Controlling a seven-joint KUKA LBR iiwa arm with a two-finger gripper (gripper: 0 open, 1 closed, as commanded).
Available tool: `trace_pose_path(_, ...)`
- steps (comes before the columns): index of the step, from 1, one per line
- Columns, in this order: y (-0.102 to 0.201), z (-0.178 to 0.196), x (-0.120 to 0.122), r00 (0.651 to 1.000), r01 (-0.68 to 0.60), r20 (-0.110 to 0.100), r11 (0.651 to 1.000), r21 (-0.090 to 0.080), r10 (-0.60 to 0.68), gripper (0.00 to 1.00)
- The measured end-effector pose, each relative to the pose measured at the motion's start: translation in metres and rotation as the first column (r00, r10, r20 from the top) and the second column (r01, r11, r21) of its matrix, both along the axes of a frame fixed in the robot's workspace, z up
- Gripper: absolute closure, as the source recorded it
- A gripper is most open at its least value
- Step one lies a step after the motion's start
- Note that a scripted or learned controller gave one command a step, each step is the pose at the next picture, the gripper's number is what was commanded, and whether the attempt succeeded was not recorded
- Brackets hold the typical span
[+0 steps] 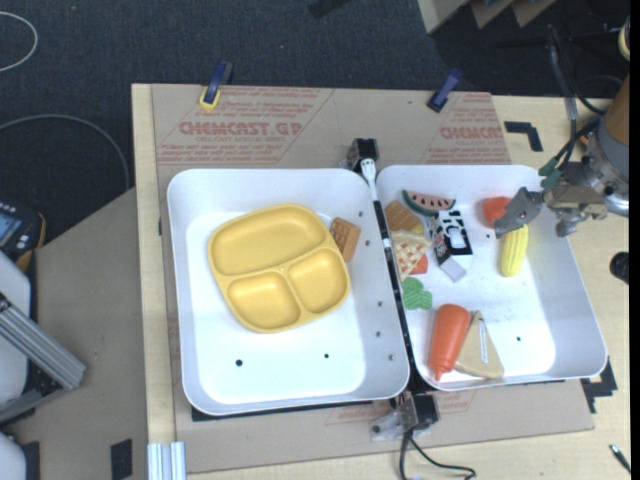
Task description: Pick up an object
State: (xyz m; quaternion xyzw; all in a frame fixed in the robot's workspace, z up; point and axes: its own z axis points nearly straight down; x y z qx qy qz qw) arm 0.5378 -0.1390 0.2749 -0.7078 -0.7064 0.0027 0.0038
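The gripper [541, 215] hangs over the far right part of the right bin [560, 348], its two fingers spread wide with nothing between them. One fingertip sits just above the yellow corn cob [513, 249], which lies upright-lengthwise on the bin floor; the other fingertip is nearer the bin's right wall. A red tomato-like piece [495, 208] lies just left of the gripper, close to the far rim.

The left half of this bin is crowded: a watermelon slice [428, 203] at the far side, a black-and-white block [452, 238] beside it, a pizza slice [410, 255] against the divider, a green leafy piece [415, 294] below that, then an orange carrot [448, 336] touching a tan wedge [482, 353] near the front rim. Bare white floor lies right of the corn and runs toward the near right corner.

In the left bin [200, 358], a yellow divided plate [278, 266] takes up the centre, with a waffle piece [345, 236] touching its right far edge. Open floor remains along the near and left sides.
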Motion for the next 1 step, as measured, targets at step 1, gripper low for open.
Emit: trace_pose_path(1,0.0001,0.0047,0.0017,1.000,-0.002,0.010,1.000,-0.002,0.002,0.00)
